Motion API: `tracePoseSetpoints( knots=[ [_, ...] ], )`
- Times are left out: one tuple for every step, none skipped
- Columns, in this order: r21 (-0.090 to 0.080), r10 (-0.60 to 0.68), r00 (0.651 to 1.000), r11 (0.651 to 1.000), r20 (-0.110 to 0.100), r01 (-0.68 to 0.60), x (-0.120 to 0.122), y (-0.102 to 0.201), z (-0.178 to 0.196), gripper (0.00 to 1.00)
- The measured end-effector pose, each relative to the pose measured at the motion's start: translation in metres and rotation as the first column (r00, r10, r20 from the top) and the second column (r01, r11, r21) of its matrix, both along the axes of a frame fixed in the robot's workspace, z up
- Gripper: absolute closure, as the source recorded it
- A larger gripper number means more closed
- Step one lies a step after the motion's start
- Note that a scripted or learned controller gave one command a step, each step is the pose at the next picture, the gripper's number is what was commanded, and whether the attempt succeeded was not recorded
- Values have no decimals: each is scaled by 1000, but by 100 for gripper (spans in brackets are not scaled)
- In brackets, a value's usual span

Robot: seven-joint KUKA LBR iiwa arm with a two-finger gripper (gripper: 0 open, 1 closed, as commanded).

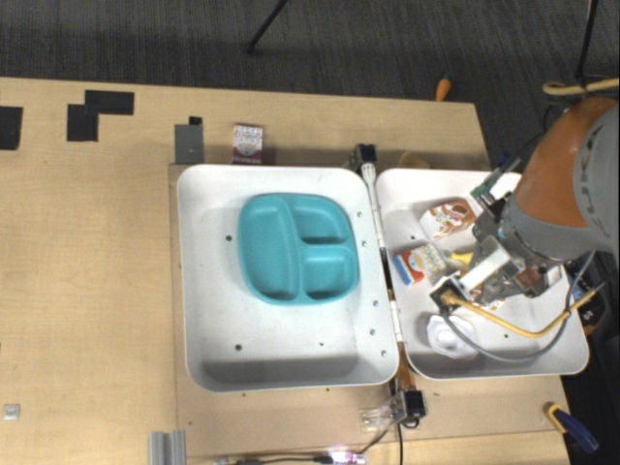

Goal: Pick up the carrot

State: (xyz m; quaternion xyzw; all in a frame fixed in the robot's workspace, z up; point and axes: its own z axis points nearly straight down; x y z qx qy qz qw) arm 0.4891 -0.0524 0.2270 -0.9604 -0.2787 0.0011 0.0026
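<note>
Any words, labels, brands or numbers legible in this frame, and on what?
Nothing is legible.
Pale pouch in the right bin: orange-brown print, too blurred to read.
Packet beside it: blue, red and yellow print, too small to read.
Small block on the bench behind the left bin: speckled pattern, no readable characters.

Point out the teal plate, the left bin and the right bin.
teal plate (291,250), camera view, its centre.
left bin (215,323), camera view, bare floor near front.
right bin (403,198), camera view, bare back-left corner.
</note>
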Motion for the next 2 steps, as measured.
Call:
tracePoseSetpoints(
  knots=[
    [-7,-50,999,999,17,51,0,-59,134,100],
    [-11,234,972,972,9,-233,-1,-144,176,100]
  ],
)
